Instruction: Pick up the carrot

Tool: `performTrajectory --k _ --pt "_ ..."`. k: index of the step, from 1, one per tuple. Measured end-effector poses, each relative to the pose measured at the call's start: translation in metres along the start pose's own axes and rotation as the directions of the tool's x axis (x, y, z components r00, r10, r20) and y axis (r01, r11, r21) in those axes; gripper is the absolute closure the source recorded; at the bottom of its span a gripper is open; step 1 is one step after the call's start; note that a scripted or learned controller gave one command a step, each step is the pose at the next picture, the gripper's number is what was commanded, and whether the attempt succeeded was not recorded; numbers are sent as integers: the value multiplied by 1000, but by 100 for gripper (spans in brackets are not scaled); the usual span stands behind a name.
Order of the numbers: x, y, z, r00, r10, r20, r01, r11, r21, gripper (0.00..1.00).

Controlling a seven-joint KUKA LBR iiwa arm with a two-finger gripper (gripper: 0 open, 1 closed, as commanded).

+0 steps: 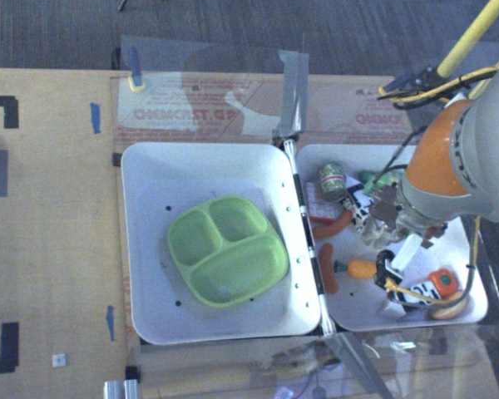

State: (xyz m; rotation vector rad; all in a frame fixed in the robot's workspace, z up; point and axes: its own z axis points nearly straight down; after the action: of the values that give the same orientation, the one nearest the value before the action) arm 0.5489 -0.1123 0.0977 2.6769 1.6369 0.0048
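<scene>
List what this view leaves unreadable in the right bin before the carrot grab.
- carrot: its right end runs up against the gripper, and the camera view cannot settle whether they touch.
- green object: mostly covered by the arm, so its kind is unclear.
- can: label too small to read.
- right bin: upper right part covered by the arm.

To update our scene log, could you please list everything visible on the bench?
left bin: 1, white, bench left
plate: 1, green, divided, in left bin
right bin: 1, white, beside it
carrot: 1, orange, middle of right bin
can: 1, greenish, right bin's far left
red sausage-like pieces: 2, right bin's left side
arm: 1, grey with orange band, over right bin
tool: 1, just beyond the carrot
</scene>
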Motion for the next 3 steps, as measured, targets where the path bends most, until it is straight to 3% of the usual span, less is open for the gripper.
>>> performTrajectory --k 1,2,3 --pt "0 0 0 1000 0 0 0 1000 0 0" --pt "18 -41 -87 1000 10 1 -10 1000 7 0" --pt "16 -31 -87 998 61 2 -61 998 6 0"
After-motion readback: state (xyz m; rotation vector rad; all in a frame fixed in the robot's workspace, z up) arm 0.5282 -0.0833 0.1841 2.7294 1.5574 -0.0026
